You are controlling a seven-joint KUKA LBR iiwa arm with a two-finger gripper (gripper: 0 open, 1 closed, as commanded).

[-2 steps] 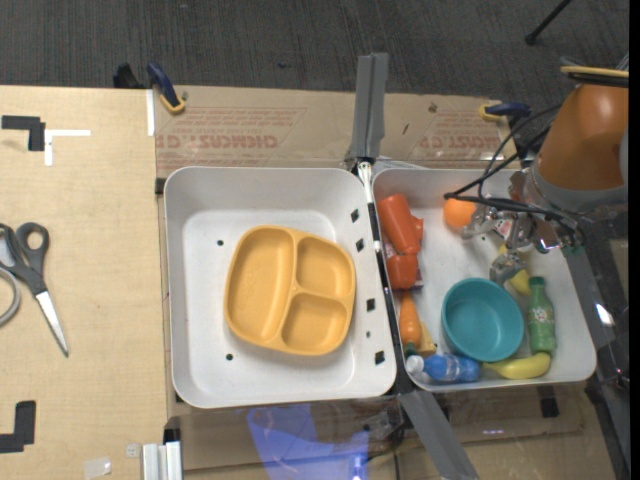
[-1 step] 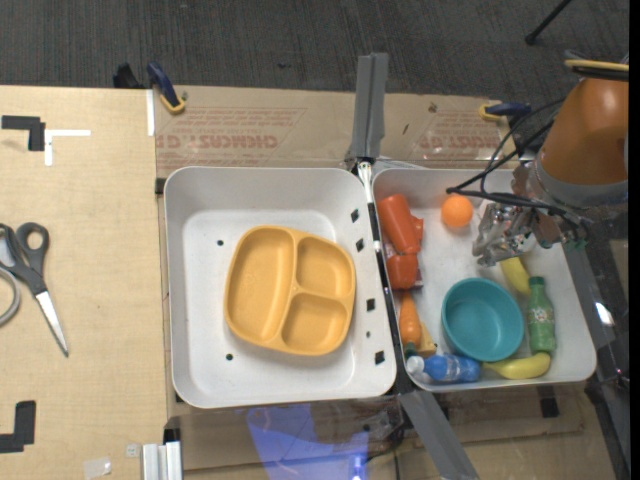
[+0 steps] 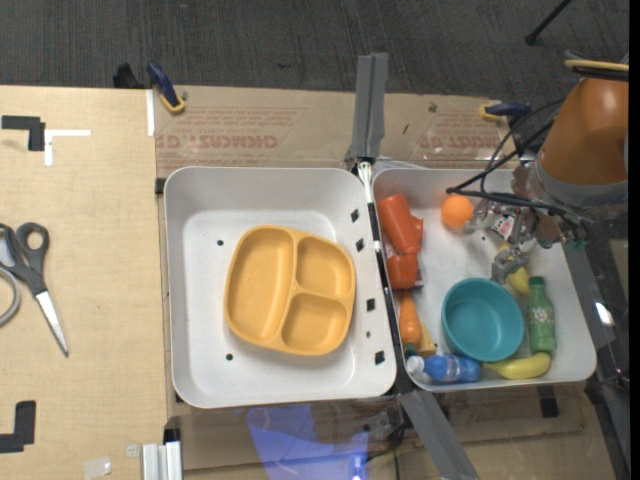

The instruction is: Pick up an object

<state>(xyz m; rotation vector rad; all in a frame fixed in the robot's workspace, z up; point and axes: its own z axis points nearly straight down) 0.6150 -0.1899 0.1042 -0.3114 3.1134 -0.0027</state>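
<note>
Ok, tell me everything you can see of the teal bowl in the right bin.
The teal bowl is round, smooth and looks like plastic. It stands upright, open side up, with nothing visible inside it. It sits in the near half of the right bin. A green bottle lies along its right side, a banana curves past its near right edge, and a blue bottle lies at its near left.

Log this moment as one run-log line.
arm: over right bin | pincer: low, between teal bowl and green bottle | held: nothing seen | left bin: yellow divided plate
</note>
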